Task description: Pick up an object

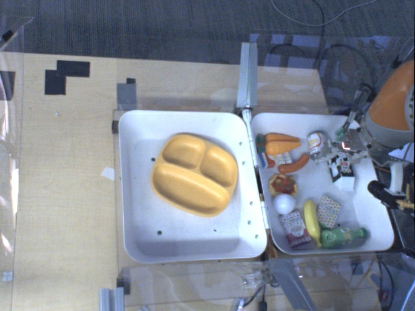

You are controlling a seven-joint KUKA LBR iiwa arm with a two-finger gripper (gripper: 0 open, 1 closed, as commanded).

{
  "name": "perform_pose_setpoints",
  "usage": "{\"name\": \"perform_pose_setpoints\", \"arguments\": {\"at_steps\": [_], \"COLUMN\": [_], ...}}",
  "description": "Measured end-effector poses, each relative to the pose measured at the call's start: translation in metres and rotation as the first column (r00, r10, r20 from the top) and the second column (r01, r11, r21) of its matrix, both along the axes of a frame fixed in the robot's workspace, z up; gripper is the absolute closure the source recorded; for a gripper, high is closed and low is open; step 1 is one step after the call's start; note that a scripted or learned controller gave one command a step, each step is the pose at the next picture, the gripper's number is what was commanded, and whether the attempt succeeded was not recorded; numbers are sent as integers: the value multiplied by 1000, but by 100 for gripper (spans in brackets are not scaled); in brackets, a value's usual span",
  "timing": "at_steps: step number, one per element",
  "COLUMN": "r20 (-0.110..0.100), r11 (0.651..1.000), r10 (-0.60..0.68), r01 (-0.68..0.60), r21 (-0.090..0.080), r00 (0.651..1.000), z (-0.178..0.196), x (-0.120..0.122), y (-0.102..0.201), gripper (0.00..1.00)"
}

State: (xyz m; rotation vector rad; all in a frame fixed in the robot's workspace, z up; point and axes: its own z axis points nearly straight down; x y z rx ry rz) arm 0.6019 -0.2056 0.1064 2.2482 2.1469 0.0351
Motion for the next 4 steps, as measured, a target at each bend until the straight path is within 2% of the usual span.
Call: {"name": "perform_pose_setpoints", "arguments": {"at_steps": [1,2,3,4], "r20": [17,11,10,-39], "r11": [1000,1000,1000,999], "r10": [6,6,9,-32], "r01": [-5,-6,-9,32], "r21": [-14,-13,-13,7], "r00": [1000,1000,1000,999], "z": [14,10,17,121], "x": [5,3,3,6], "y": [-3,-2,-2,58], "gripper": [100,0,100,100]}}
